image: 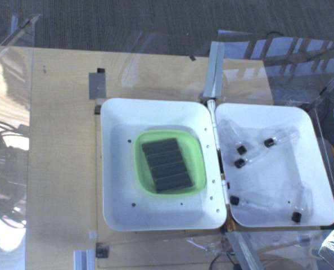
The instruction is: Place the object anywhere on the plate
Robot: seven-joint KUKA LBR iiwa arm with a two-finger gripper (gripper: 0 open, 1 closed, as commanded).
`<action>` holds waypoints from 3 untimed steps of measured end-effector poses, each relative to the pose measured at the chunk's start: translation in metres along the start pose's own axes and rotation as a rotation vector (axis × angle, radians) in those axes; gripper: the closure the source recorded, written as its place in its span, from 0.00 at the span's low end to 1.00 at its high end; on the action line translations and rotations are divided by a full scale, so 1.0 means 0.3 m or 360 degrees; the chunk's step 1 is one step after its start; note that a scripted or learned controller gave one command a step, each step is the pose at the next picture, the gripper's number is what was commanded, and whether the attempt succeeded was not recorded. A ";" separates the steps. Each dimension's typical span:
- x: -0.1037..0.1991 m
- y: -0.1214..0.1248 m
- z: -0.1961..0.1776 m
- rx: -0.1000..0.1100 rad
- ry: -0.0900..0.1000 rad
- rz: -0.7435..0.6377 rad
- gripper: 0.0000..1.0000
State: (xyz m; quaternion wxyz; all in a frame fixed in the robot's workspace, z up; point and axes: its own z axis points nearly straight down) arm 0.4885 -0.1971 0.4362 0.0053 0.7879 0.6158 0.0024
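- Jaws: apart, together or clamped on something, cannot tell.
- Dark ridged block (166, 165): flat on the green plate (140, 151), inside the rim, in the middle of the left bin (116, 207). Taken as the task's object, probably already where it belongs.
- Risk one: a needless second grab at the block. Could drag it against the plate's rim, tip it half off, or shift the plate itself on the smooth bin floor.
- Risk two: mistaking the target. Several clear tubes (239, 163) with black caps scattered in the right bin (319, 207), well apart from the plate. Hard to read against white plastic, since little beyond the caps stands out. Likely cause of a closing on nothing.
- Risk three, if a tube is meant to go over: round, slick body, likely to slip or roll under a pinch. Must also clear the two bin walls that meet between the compartments.
- Risk four: little bare plate left. Block covers most of the green surface, leaving a narrow margin all round. A tube set on the ridges might roll off and over the rim into the bin.
- Risk five: glare from the clear panels around the table (60, 151), bad for judging height over either bin.
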 end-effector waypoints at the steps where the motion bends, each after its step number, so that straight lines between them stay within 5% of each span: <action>1: -0.004 0.001 0.001 0.0004 0.0001 -0.0428 0.00; 2: -0.028 0.004 0.232 0.0006 0.0003 -0.0318 0.00; 3: -0.022 0.003 0.253 0.0004 0.0003 -0.0331 0.00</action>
